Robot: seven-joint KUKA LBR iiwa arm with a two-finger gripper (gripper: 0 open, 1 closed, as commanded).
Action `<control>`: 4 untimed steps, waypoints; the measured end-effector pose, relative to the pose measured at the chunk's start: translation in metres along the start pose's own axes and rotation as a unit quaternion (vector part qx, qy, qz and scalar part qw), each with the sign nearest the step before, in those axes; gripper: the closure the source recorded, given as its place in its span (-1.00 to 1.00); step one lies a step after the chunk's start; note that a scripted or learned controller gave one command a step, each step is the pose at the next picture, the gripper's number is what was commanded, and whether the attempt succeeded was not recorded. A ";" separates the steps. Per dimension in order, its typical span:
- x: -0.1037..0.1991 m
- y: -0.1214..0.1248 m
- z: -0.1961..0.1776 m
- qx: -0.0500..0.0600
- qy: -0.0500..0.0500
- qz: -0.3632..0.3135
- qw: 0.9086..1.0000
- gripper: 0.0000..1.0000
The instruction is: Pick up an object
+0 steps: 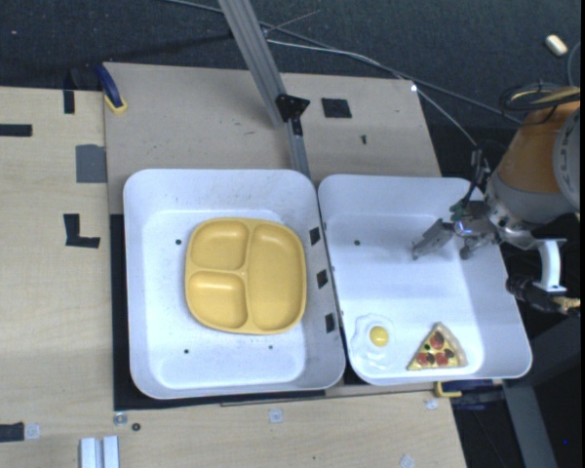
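the grey two-finger gripper (447, 243) hangs with fingers spread and nothing between them over the right white bin (400, 198). nearer the camera lie a fried-egg toy (374, 339) and a pizza-slice toy (437, 349); a yellow divided plate (245, 275) sits in the left bin (156, 261).

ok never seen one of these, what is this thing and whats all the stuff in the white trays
It is one picture, taken by a camera fixed above a workbench and looking down at a slant. The grey and orange thing at the right is a robot arm, run by a program. Its metal claw hangs over the right white bin with nothing between its fingers. That bin has a toy fried egg and a toy pizza slice lying apart near its front edge. The left white bin holds a yellow divided plate with three sections. The job is to pick up one object.
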State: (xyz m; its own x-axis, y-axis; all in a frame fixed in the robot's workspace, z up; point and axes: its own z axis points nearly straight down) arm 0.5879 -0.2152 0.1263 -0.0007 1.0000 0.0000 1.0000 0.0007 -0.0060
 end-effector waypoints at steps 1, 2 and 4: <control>0.000 0.001 0.042 -0.004 -0.001 0.000 1.000 -1.00; 0.000 0.003 0.028 -0.007 -0.003 -0.001 1.000 1.00; 0.004 0.013 -0.069 -0.004 0.000 -0.001 1.000 1.00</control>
State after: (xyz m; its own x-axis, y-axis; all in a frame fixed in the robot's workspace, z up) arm 0.6010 -0.2111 0.1948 -0.0020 1.0000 -0.0005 1.0000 0.0020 0.0023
